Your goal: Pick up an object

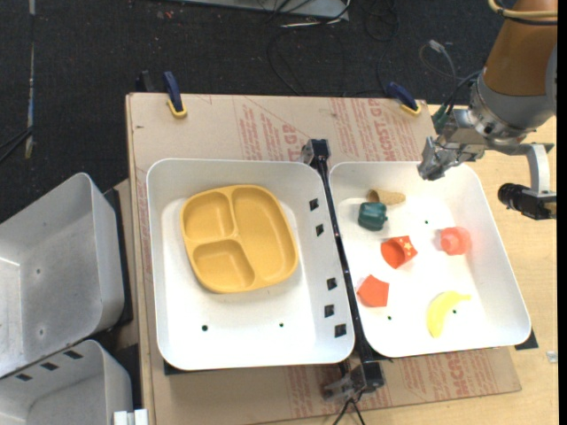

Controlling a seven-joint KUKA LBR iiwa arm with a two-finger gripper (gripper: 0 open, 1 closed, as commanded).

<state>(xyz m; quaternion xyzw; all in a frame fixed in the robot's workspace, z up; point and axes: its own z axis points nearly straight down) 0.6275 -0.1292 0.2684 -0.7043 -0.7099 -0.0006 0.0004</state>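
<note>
Since no object is named, I take the tan piece (pixel 386 197), nearest my gripper (pixel 431 168), as my target. It lies flat in the right bin (pixel 496 264), just below and to the left of my gripper, touching the teal block (pixel 373 215) on its lower side. Its long axis runs roughly left to right across the bin; which end is its front I cannot tell. My gripper hangs over the bin's upper rim, carrying nothing; whether it is wide or narrow I cannot tell. To do this well, I would come straight down, closing across the short width, away from the teal block. Further below me lie two red blocks (pixel 398 251) (pixel 373 290), a pink cup (pixel 453 241) and a banana (pixel 446 312).
</note>
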